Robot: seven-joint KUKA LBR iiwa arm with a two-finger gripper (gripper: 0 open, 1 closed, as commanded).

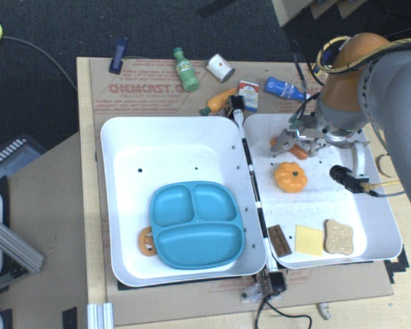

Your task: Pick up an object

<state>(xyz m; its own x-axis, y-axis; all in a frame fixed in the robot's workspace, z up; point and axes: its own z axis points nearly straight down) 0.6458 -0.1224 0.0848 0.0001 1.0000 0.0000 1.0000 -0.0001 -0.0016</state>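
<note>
My gripper [292, 142] is low over the back of the right bin [377, 214], under the grey wrist with its orange band. A small orange-red piece [299, 152] lies right beneath it, partly hidden by the gripper. An orange toy pumpkin [290, 177] sits just in front of the gripper, apart from it. Along the bin's front lie a brown chocolate bar [279, 240], a yellow cheese slice [308, 240] and a slice of bread [339, 237].
The left bin [123, 149] holds a blue divided plate [195, 223] with a pretzel [147, 242] at its left edge. Behind the bins on the board lie a green bottle [186, 70], a white can [220, 67], a carrot [219, 102], a small carton [247, 94] and a blue bottle [284, 88].
</note>
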